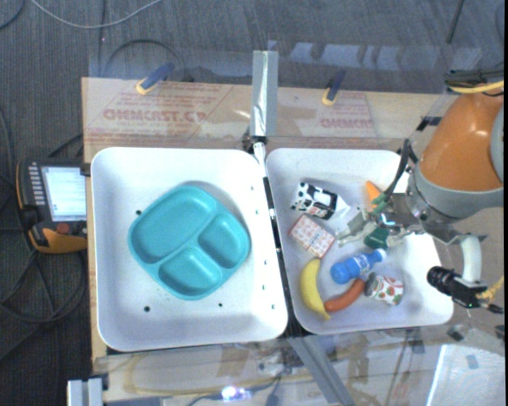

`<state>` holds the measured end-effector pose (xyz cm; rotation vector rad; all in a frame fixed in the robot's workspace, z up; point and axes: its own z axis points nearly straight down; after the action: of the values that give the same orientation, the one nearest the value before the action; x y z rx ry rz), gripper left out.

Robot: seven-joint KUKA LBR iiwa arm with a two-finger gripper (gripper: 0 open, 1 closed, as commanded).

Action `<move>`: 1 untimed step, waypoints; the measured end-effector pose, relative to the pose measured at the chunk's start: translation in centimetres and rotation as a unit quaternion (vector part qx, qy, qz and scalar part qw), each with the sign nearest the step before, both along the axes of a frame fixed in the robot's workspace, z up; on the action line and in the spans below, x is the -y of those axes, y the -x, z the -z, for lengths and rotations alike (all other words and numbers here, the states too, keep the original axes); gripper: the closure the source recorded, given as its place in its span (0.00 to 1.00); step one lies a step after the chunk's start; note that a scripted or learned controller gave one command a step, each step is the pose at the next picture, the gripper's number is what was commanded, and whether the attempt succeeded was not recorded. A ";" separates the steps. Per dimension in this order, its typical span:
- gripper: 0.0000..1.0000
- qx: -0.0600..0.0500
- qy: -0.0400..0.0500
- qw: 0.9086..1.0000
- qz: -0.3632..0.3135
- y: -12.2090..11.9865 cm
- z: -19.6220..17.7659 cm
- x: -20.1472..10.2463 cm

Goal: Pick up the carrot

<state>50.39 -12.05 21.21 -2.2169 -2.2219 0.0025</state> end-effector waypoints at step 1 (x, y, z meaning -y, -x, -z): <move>0.00 0.002 0.002 0.996 0.089 -4.4 -6.3 7.3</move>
<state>54.80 -19.36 27.55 -2.4098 -2.0197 0.0013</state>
